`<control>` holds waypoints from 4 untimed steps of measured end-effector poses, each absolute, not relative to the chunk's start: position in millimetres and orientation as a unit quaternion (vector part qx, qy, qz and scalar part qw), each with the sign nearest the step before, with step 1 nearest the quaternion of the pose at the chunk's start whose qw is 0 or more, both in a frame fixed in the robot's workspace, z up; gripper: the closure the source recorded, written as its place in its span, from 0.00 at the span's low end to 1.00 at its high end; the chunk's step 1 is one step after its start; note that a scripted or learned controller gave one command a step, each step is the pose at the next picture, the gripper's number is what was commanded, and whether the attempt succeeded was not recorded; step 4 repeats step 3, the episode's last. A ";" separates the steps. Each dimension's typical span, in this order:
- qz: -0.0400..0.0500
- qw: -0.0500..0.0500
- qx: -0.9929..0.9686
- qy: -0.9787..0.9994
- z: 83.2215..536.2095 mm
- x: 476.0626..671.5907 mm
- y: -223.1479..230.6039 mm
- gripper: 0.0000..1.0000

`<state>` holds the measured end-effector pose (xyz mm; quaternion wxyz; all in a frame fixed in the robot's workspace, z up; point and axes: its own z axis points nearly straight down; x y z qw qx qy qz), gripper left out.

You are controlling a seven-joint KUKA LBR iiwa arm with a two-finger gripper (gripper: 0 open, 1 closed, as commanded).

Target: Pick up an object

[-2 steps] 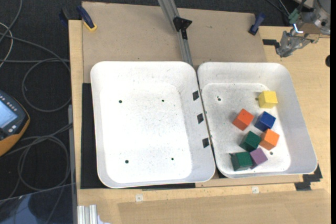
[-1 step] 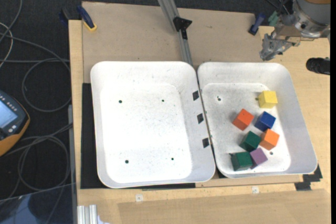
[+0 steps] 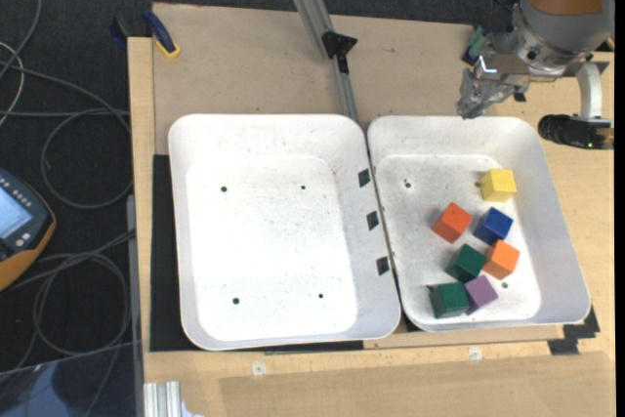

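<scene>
Several small blocks lie in the right bin point(image 3: 547, 200): a yellow cube point(image 3: 499, 183) near the back right, an orange cube point(image 3: 451, 222), a blue cube point(image 3: 494, 225), a second orange cube point(image 3: 503, 259), a green cube point(image 3: 468, 262), a purple cube point(image 3: 480, 291) and a dark green cube point(image 3: 449, 299) at the front. My gripper point(image 3: 476, 103) hangs above the right bin's far rim, well behind the blocks. Nothing shows between its fingers.
The left bin point(image 3: 195, 210) sits beside the right one, with black clips along their shared edge. A slanted metal rail point(image 3: 311, 5) crosses the bench behind the bins. A yellow-and-blue tool point(image 3: 162, 34) lies at the bench's back left corner. Cables trail over the floor at left.
</scene>
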<state>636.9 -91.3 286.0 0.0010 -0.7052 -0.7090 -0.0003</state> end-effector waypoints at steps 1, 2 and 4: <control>0.000 0.002 -0.705 -0.709 269.9 625.8 -34.9 1.00; 0.000 0.002 -0.705 -0.709 271.8 614.0 16.7 1.00; -0.001 0.001 -0.704 -0.710 269.4 612.9 78.7 1.00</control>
